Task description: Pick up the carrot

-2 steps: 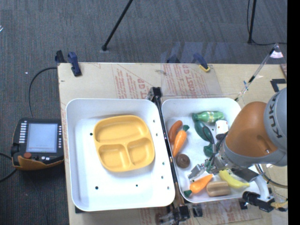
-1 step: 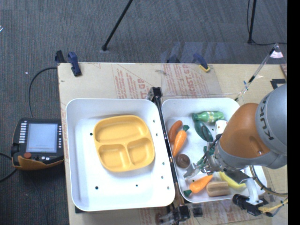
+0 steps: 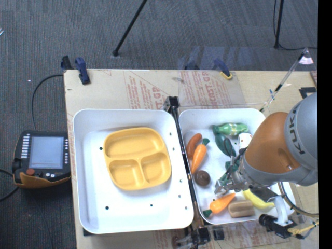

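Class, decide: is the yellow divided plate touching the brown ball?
Apart. The camera view shows the yellow plate in the left bin, the brown ball in the right.

At the frame's lower right, the arm (image 3: 290, 147) is bulky and rounded; grey shell, broad orange band, dark "KU" lettering.

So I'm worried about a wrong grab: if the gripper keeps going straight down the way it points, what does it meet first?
Most likely the carrot at the near edge of the right bin; the gripper hangs just above it. Depth is hard to judge, and a banana lies close beside.
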Controlling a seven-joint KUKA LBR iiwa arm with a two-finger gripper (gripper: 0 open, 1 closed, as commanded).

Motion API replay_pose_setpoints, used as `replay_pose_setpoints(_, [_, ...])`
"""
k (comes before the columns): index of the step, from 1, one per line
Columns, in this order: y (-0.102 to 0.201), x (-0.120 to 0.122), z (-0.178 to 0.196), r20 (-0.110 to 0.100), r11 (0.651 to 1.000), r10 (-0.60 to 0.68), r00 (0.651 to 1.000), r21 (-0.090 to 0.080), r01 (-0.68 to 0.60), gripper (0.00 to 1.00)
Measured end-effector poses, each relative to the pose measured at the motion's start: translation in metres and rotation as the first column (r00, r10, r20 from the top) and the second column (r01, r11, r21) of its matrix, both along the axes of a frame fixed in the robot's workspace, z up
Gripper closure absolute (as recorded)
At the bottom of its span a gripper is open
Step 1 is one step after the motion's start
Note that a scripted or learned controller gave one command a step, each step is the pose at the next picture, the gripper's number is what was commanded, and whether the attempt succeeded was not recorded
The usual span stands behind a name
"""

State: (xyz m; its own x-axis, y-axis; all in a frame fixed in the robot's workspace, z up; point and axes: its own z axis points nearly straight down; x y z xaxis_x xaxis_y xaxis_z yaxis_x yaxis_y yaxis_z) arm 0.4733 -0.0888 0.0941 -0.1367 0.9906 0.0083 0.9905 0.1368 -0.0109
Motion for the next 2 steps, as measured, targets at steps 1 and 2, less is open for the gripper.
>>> replay_pose_setpoints(1, [0.0495,0.0054,0.1366,0.017,0.992,-0.129,0.992,-0.003,0.129,1.00])
replay_pose_setpoints(2, [0.0485,0.0028,0.1323,0.006,0.991,-0.131,0.991,-0.006,0.131,0.00])
